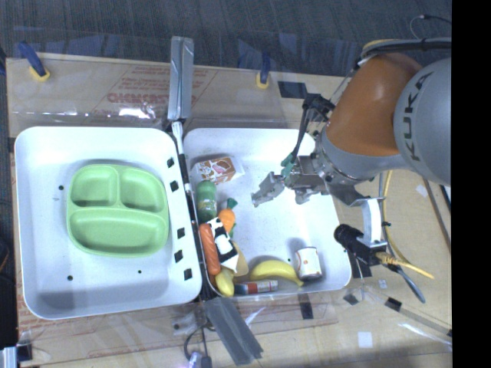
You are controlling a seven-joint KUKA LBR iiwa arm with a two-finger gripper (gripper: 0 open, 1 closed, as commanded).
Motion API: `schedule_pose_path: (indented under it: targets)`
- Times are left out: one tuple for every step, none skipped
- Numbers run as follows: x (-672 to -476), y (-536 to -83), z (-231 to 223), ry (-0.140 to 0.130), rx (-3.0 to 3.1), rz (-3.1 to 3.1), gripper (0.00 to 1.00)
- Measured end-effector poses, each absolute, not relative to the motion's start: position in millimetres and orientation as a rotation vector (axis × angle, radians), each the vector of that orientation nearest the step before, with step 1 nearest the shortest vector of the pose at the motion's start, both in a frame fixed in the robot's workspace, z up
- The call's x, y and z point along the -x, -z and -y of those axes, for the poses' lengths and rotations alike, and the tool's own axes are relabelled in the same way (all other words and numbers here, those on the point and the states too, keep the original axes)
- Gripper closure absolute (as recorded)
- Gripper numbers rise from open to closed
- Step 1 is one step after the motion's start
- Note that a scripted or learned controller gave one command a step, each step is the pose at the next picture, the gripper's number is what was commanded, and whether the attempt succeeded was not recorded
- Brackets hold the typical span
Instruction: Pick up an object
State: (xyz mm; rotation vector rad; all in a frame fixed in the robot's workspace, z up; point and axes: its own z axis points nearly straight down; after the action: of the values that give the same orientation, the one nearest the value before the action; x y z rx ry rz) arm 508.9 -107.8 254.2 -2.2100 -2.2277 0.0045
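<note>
Hand (268, 189) over bare floor, right bin (253, 138)

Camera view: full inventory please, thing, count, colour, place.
bins: 2, white, side by side on the bench
divided plate: 1, green, in the left bin
snack packet: 1, brown, right bin, top left
bottle: 1, green, right bin, by the left wall
hot dog: 1, orange-red, right bin, along the left wall
penguin toy: 1, black and white with orange, beside the hot dog
banana: 1, yellow, right bin, near edge
marker: 1, dark with red, below the banana
small cup: 1, white, right of the banana
arm: 1, grey with orange band, from the right
gripper: 1, grey, over the right bin's floor
</note>
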Motion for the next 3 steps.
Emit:
schedule_pose_path:
  targets:
    - [-557.5,-98.0,115.0,-0.005,2.139,2.297,0.00]
    - [-557.7,-108.0,115.1,-0.006,2.133,2.302,1.00]
    - [-571.6,-91.6,120.2,-0.002,2.231,2.213,1.00]
